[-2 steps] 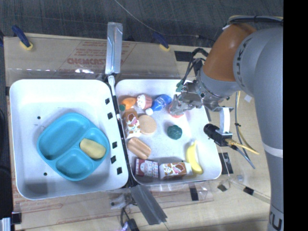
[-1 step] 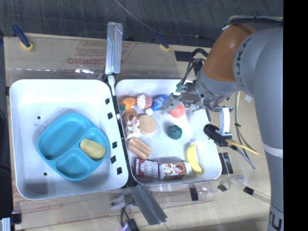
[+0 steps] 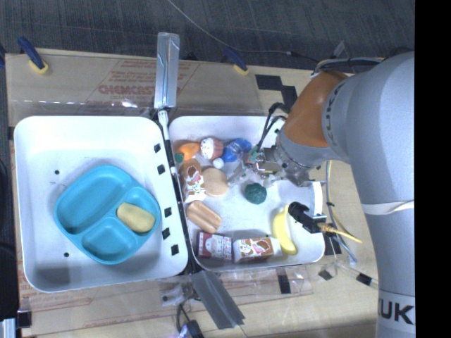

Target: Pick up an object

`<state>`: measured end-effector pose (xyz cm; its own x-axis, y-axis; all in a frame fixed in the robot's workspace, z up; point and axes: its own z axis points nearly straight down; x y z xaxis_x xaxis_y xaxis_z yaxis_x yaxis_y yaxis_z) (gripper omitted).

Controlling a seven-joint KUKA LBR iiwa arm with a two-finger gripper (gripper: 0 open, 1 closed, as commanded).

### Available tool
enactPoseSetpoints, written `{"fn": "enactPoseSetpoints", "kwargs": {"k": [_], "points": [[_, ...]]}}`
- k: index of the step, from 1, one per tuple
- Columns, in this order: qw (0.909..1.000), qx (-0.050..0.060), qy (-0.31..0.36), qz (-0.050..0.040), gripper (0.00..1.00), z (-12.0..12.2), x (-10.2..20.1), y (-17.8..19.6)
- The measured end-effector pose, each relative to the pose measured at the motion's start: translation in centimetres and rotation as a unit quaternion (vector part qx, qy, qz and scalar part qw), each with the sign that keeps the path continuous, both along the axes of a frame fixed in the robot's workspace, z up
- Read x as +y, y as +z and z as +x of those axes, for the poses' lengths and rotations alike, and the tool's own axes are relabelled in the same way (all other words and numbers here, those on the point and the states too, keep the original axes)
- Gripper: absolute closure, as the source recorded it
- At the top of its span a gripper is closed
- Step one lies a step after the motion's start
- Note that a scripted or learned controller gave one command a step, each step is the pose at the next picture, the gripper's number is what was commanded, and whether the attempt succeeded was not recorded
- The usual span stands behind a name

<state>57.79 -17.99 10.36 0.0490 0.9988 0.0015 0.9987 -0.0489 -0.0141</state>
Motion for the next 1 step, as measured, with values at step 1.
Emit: {"fn": "enactPoseSetpoints", "kwargs": {"k": [1], "points": [[0.9977,0.014,0.066,0.003,0.0,7.0,-1.4,-1.08]]}}
